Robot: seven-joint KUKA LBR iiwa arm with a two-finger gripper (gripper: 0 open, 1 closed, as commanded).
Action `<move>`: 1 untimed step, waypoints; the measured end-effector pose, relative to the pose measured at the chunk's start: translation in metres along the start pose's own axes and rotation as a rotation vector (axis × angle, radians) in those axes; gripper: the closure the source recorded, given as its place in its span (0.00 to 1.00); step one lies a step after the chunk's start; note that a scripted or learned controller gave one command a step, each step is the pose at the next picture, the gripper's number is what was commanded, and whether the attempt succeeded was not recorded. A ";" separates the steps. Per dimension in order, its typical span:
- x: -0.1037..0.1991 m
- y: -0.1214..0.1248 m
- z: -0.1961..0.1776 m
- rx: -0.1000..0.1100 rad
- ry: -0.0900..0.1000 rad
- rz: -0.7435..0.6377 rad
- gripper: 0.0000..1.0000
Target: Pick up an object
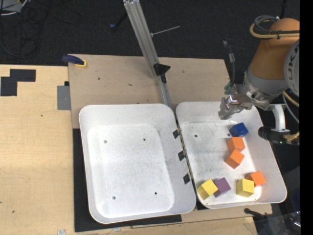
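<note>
The arm [274, 58] reached in from the right, its orange band above the grey wrist, and the gripper [228, 107] hung over the far edge of the right bin [205, 131], near that bin's far right corner. Whether it was open or closed could not be told from this slanted view, and nothing could be seen caught in it. The blocks all lay in the right bin. A blue block [238, 129] sat closest to the gripper, just beside it toward the bin's right edge, apart from it. Next to the blue one, toward the near edge, an orange block [236, 143] lay touching or almost touching a second orange block [234, 158]. Along the near edge of the same bin lay a yellow block [208, 188] pressed against a purple block [222, 185], and toward the near right corner another yellow block [245, 187] lay just beside a third orange block [257, 178]. The left bin [93, 116] stood side by side with the right one, their inner edges meeting. A slim metal rail [145, 43] ran at a slant from the far side of the bench [117, 80] down to where the two bins met.
</note>
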State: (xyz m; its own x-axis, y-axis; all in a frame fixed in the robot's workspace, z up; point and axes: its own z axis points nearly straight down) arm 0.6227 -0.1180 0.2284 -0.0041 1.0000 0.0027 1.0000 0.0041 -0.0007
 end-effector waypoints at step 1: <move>0.056 0.007 -0.008 0.001 0.000 0.000 1.00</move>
State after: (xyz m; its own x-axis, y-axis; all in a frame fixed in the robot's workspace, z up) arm 0.6296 -0.0624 0.2366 -0.0044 1.0000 0.0026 1.0000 0.0044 -0.0014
